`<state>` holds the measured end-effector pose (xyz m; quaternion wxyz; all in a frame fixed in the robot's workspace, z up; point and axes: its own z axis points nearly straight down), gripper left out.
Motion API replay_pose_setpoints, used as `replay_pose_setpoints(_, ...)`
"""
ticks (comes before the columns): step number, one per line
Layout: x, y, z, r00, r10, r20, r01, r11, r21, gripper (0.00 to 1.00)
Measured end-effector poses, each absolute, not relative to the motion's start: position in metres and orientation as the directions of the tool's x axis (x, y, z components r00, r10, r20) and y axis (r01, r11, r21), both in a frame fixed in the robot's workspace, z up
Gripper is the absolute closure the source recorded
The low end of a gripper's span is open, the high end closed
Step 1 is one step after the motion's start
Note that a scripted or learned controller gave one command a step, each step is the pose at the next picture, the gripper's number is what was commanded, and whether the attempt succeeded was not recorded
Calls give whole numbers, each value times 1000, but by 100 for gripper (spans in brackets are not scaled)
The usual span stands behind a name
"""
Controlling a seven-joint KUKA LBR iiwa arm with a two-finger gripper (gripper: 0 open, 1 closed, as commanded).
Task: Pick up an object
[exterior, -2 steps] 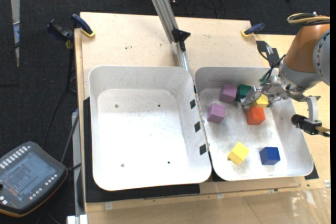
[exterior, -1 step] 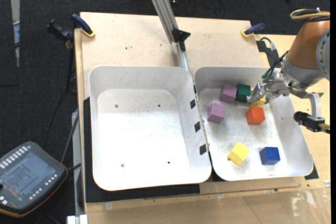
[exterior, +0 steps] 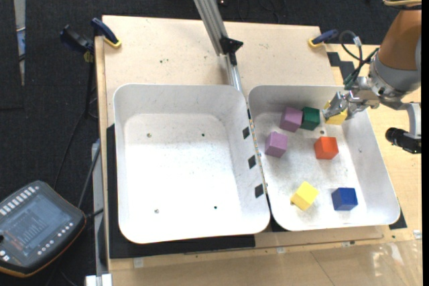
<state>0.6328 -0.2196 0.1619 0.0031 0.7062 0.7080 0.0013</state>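
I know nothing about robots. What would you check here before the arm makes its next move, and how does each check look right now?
1. Gripper over the right white bin: ok.
2. Small yellow cube right at the fingertips: ok.
3. Cube actually clamped between the fingers: cannot tell.
4. Green cube close beside the yellow one, could get bumped: not ok.
5. Orange cube, blue cube and larger yellow cube lie apart from the gripper: ok.

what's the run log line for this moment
stage: grasp try | gripper: at far edge of right bin, on yellow block | hold: unconfirmed | other blocks: lying loose in right bin
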Motion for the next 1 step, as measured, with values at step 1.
replay_pose_setpoints(1,624,-218,215,-1,1000,-3,1000,1,6,100)
